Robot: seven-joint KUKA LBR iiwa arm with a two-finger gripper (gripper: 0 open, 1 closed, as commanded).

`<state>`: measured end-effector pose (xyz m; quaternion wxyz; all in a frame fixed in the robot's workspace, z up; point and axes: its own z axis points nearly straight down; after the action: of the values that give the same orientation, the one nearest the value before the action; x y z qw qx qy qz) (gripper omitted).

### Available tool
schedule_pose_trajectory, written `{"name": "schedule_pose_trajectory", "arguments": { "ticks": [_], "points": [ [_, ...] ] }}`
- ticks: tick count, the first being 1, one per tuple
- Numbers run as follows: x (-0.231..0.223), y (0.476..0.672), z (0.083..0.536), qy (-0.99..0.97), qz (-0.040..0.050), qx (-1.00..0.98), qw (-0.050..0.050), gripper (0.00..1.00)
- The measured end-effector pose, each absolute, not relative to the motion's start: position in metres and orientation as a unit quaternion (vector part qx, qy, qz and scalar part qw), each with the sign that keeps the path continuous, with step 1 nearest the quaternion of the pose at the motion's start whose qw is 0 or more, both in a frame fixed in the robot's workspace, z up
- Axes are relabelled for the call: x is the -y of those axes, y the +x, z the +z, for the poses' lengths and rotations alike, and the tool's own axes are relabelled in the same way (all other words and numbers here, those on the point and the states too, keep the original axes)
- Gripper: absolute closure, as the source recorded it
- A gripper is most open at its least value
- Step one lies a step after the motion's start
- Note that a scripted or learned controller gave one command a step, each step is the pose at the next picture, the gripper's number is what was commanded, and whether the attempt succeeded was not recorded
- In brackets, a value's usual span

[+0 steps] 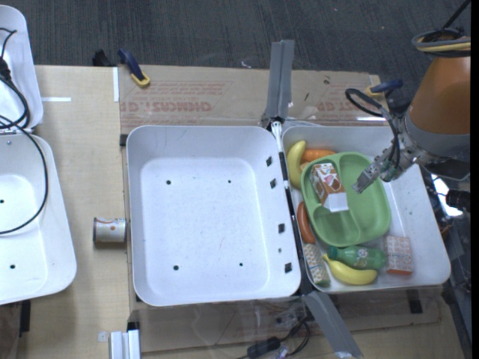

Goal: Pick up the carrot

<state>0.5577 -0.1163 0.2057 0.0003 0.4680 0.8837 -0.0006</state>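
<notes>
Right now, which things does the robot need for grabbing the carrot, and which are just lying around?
For the job:
- carrot, at the far end of the right bin, half tucked behind the green plate
- claw, over the plate's right side

Just lying about:
- green plate
- small carton on the plate
- two bananas
- green bottle
- can on the bench

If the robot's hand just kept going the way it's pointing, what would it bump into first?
Most likely the green plate: the hand points down and leftward over its right side. The small carton lies further along that line. Height above the plate is hard to judge from this slanted view.
</notes>
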Motion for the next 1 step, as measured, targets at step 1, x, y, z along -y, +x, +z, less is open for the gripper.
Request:
{"name": "schedule_pose_trajectory", "arguments": {
  "ticks": [1],
  "points": [
    [0.1162,0.5577,0.2057,0.468,-0.0006,-0.884,0.000,0.00]
  ]
}}
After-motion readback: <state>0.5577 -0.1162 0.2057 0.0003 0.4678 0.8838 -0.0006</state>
